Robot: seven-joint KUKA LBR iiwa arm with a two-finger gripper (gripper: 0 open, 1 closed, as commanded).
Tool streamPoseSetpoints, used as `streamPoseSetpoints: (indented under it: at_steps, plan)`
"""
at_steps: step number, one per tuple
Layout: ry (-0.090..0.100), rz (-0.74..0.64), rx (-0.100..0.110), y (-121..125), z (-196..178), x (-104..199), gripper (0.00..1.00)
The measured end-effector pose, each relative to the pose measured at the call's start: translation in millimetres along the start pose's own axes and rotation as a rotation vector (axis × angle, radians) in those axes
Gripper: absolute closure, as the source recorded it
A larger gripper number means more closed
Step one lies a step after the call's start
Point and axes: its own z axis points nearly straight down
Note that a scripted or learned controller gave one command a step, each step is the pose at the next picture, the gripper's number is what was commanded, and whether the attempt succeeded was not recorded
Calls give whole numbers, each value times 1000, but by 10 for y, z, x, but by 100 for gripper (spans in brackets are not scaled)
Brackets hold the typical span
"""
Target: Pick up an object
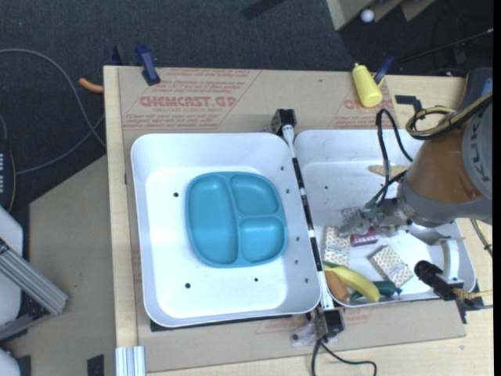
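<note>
In the right bin (329,143), the gripper (362,222) hangs low over a clutter of small packets (338,245), near a banana (354,282) at the front wall. Its grip is too blurred to read; I cannot tell. Crowded items may slip or get nudged aside.

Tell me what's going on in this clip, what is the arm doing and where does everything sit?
The grey arm reaches in from the right, its gripper low over the right bin, among the small things there. Below it lie two checkered packets and a yellow banana near the bin's front edge. Nothing is visibly held between the fingers, so no pick can be confirmed. The left bin holds a blue divided tray, untouched.
</note>
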Motion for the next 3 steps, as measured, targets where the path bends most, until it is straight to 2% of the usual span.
streamPoseSetpoints:
  at_steps: [1, 2, 3]
  plan:
    - [-1, -1, 1, 0, -101, -1, 100]
    - [-1, -2, 10, 812, -450, -389, 100]
    - [0, -2, 11, 809, -445, -386, 0]
